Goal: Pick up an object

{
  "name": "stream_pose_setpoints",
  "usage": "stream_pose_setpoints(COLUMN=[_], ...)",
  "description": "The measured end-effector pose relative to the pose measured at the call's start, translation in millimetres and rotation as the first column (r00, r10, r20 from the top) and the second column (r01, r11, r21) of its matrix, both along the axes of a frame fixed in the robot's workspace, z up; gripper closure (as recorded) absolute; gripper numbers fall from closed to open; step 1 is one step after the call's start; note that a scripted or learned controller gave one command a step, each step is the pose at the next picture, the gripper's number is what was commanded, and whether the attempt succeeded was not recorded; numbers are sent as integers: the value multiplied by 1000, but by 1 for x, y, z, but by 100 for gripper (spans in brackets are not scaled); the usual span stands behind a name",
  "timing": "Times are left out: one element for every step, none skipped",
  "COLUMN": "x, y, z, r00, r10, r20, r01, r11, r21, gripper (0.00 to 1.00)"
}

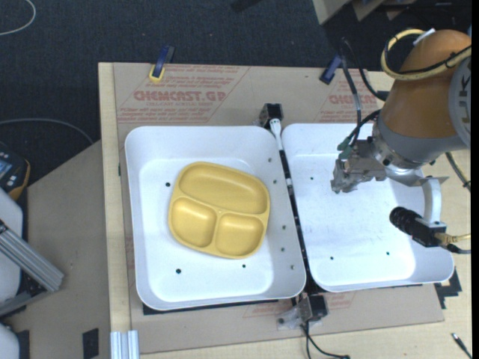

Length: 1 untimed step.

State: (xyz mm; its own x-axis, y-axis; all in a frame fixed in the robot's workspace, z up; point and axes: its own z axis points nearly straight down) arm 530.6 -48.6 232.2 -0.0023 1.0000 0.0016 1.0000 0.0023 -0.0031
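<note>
One object is in play, and we have it in the left bin (142, 200): a yellow divided plate (219, 209), lying flat on the bin floor, a little left of the frame's middle. We count three compartments in it, one long one along its upper side and two smaller ones side by side along its lower side. It sits turned at a slight angle to the bin walls, clear of all of them, with white floor showing all round it.

Moving right, we come to the seam where the two bins meet, running down the middle of the frame, and then the right bin (359, 260). Over its upper part hangs the pincer (346, 183), pointing down toward the white floor, well apart from the plate. From this slanted look down we cannot tell how far its fingers are parted, and we see nothing between them.

Above it, the arm (426, 96) comes in from the right of the frame, orange band broad and bright, grey wrist below. A black cylinder (414, 226) juts out just under the wrist, over the bin's right side.

Both bins rest on a brown board with red lettering along its upper part, held on the worktop (112, 275) by a blue and yellow clamp (159, 64) at upper left and a blue clamp (331, 70) at upper middle.
</note>
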Motion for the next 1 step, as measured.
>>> stream_pose_setpoints(x=[-19], y=[33], z=[-17], r00=[1000], r10=[0], r20=[-2], r01=[0], r11=[1000], r21=[0], gripper=[100])
